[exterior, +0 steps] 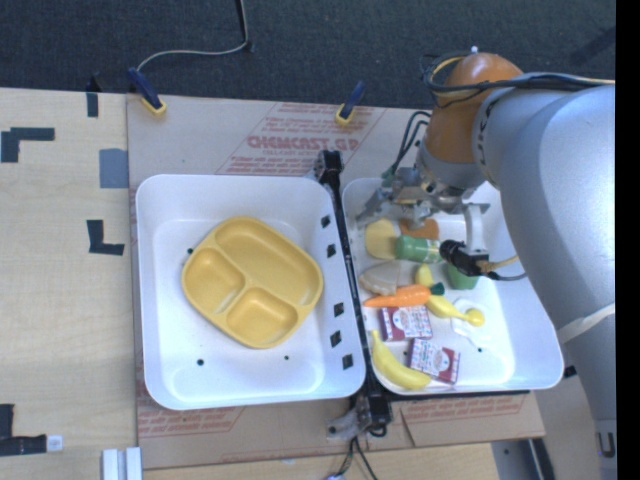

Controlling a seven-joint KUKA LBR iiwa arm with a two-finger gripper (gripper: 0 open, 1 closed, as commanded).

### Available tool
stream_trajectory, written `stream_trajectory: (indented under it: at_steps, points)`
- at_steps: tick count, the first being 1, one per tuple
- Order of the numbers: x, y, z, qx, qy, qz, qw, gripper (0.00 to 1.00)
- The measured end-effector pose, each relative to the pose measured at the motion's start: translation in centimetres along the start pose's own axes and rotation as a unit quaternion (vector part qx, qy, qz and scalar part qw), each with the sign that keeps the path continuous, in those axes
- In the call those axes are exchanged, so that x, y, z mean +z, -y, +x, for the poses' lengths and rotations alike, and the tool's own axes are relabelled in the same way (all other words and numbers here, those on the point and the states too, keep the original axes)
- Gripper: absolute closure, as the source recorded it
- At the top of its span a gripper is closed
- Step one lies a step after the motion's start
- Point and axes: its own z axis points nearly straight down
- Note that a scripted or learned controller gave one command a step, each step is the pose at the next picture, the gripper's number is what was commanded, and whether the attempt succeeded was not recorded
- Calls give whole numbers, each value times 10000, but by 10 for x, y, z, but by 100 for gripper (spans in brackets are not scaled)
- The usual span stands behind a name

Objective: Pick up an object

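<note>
Arm (560, 158) low over right bin (530, 353)

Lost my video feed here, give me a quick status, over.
Gripper low over right bin, far end. Nothing seen held. Toy pile beneath: carrot, banana, green bottle. Yellow tray alone in left bin.

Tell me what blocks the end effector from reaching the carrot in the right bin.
Nothing visible lies on the carrot, so it is open from above. It is crowded, though: a pale piece touches it on the upper left and small cartons sit just below. The end effector is over the bin's far end.
</note>
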Motion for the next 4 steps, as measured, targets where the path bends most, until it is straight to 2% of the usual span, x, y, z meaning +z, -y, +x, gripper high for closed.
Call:
stream_trajectory:
  at_steps: [4]
  points:
    - [0,0,-1,-4,-5,4,10000,0]
